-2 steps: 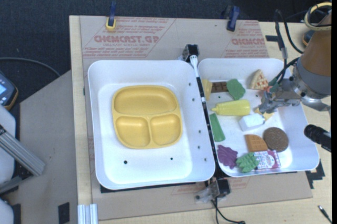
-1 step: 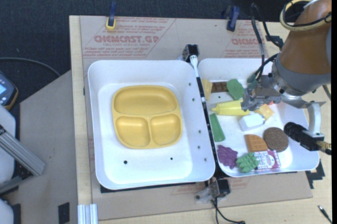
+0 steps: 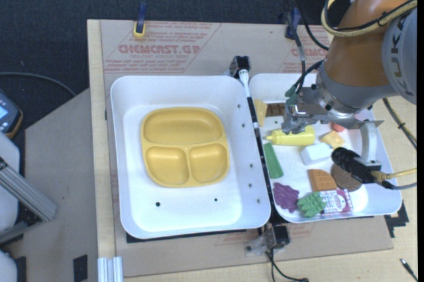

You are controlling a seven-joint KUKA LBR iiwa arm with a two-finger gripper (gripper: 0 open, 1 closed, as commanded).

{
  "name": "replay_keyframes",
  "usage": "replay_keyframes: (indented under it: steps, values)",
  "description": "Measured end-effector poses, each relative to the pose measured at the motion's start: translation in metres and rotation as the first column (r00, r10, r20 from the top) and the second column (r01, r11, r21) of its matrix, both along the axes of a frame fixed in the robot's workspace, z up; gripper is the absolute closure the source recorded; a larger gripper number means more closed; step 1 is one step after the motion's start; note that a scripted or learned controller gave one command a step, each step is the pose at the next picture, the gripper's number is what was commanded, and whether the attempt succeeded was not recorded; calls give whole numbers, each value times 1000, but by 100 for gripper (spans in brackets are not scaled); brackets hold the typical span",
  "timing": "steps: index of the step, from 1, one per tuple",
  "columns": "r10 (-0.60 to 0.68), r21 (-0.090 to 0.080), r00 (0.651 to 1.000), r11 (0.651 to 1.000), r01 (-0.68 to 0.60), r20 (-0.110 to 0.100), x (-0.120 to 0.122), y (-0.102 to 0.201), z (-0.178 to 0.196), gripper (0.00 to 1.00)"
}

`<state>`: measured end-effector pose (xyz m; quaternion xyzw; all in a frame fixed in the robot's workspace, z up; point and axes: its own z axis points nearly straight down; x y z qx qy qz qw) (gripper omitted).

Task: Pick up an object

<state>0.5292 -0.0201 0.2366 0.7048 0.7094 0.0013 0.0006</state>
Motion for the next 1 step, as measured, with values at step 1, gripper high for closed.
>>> replay_keyframes:
  steps: [1]
  values:
    - [0,0,1000,1000,0,0,7,56,2,100]
